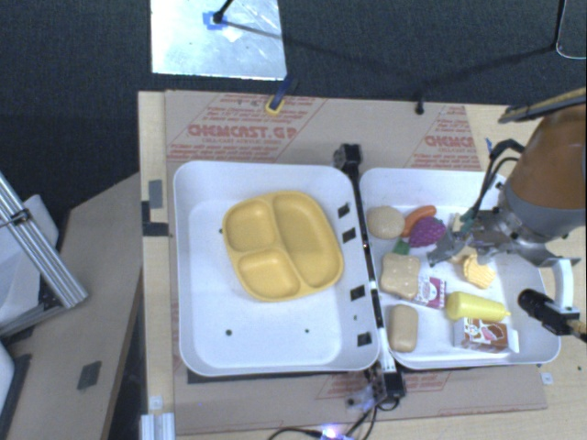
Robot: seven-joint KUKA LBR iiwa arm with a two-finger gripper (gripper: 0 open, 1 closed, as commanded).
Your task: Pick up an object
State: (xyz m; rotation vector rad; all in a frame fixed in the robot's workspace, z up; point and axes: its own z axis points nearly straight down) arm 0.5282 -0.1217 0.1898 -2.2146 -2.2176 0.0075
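The gripper [456, 243] hangs low in the right bin [532, 351], over the toy food; whether its fingers are spread or closed cannot be told. Just beside it lie purple grapes [426, 233], an orange carrot [420, 215] and a pale roll [385, 222]. Below sit a bread slice [400, 275] and a yellow block [475, 306]. The left bin [206, 337] holds a yellow three-part tray [280, 244].

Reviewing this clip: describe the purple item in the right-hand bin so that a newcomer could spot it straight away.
Start at the right bin, the one crowded with toy food beside the bin holding the yellow divided tray. Look to its upper middle, just left of the gripper. The purple grape bunch lies there, below the orange carrot and right of the beige potato; nothing else there is purple.
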